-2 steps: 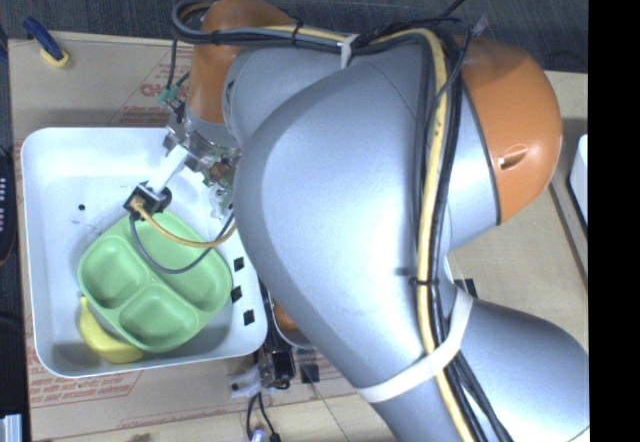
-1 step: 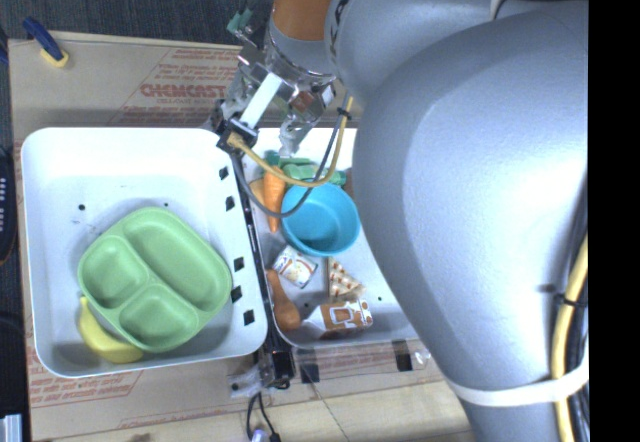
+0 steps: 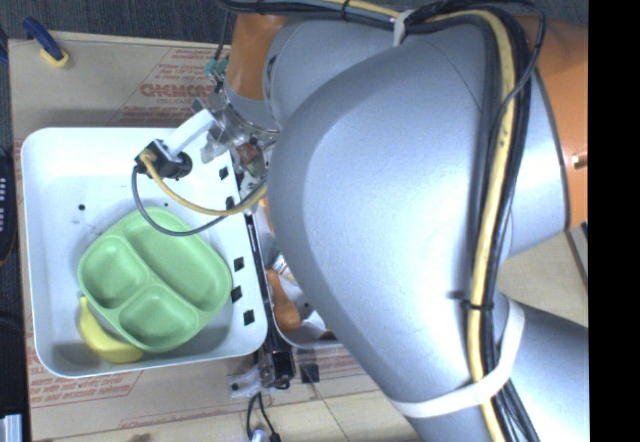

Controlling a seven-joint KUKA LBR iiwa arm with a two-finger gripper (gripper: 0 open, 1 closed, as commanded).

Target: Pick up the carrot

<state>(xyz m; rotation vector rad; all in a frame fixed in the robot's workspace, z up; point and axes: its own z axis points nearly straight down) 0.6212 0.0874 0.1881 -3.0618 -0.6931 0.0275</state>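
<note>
Grey arm covers most of the right side and hides nearly all of the right bin. Wrist with orange band sits at top centre, over the divider between the two bins.

Left bin, white, shallow, on the cardboard-covered table. In it: green divided tray, three compartments, tilted, resting on a yellow object whose edge pokes out at lower left.

Claw sits near the bin's upper right corner, cable looping off it over the tray. Open or closed: cannot tell, tip too cluttered by brackets and cable.

Carrot: probably the orange-brown piece just right of the divider, at the near edge of the right bin, mostly under the arm. Not certain it is the carrot; little of it shows. It lies well apart from the claw.

Risks, as a judgement: claw is over the wrong bin, so a straight descent lands on bin floor or tray. Carrot lies tight against the divider wall, so a finger could hit the wall or pinch only the tip and slip. Loose cable could snag the tray.
</note>
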